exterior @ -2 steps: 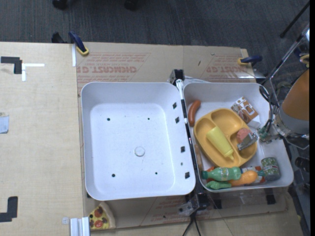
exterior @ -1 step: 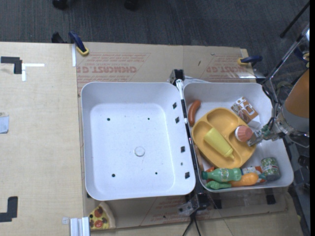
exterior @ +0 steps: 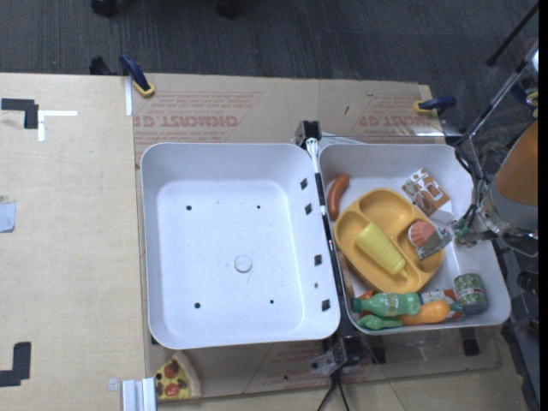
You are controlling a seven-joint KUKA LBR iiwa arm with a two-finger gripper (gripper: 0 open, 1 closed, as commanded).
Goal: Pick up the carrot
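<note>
**Bench stock — two bins, arm at right**

Setting: dark carpet floor behind; your bench [exterior: 68, 255] is pale wood with a brown cardboard sheet [exterior: 257, 110] clamped under the bins.

1. Left bin [exterior: 163, 229] — white, shallow. You have one small pale disc [exterior: 243, 265] lying near its middle.

2. Right bin [exterior: 488, 272] — white, touching the left bin along the shared wall. Contents as you see them:
 - Yellow divided plate [exterior: 385, 208], tilted, taking up the middle of the bin. A yellow block [exterior: 379, 248] lies in one compartment; a reddish round piece [exterior: 420, 232] lies in the compartment beside it.
 - Red-orange sausage-shaped item [exterior: 336, 193], between the plate and the shared wall.
 - Small printed packet [exterior: 425, 190], at the far right corner, just beside the plate.
 - Green bottle [exterior: 390, 303] on its side along the near wall.
 - Carrot [exterior: 428, 313] — orange, lying along the near wall, touching the green bottle, just below the plate's near rim.
 - Small can [exterior: 469, 292] at the near right corner, next to the carrot.

3. Arm [exterior: 522, 174] — enters from the right over the right bin. Its gripper [exterior: 435, 242] sits low over the plate's right side, at the reddish piece, well short of the carrot. Whether it is released or clenched you cannot tell from here.

4. Off the bins: a toy pizza slice [exterior: 174, 378] on the near edge of the cardboard.
</note>
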